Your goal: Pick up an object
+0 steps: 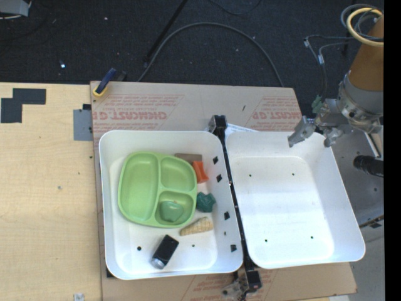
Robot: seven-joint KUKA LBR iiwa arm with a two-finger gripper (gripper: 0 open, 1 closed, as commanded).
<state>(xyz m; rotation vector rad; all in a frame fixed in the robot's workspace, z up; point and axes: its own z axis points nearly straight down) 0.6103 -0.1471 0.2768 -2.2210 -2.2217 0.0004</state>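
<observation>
Objects grouped in left bin (pixel 109 168): black block (pixel 165 251) nearest, tan cone (pixel 197 226), dark green lump (pixel 205 201), green divided plate (pixel 156 188) holding green ball (pixel 170 211), orange piece (pixel 200 171). Farther right, gripper (pixel 315 135) above right bin (pixel 338 187) back rim, spread wide, gripping nothing.

You have open room across the right bin (pixel 294 212): its floor is bare white from the divider (pixel 229 193) to the far rim. Left of the divider, the left bin (pixel 113 243) is crowded. The green plate (pixel 156 187) takes most of its floor, with a teal lump (pixel 205 201), a cone (pixel 197 226) and an orange piece (pixel 200 170) packed between plate and divider. A black block (pixel 165 250) lies below the plate, with bare floor on either side of it.
</observation>
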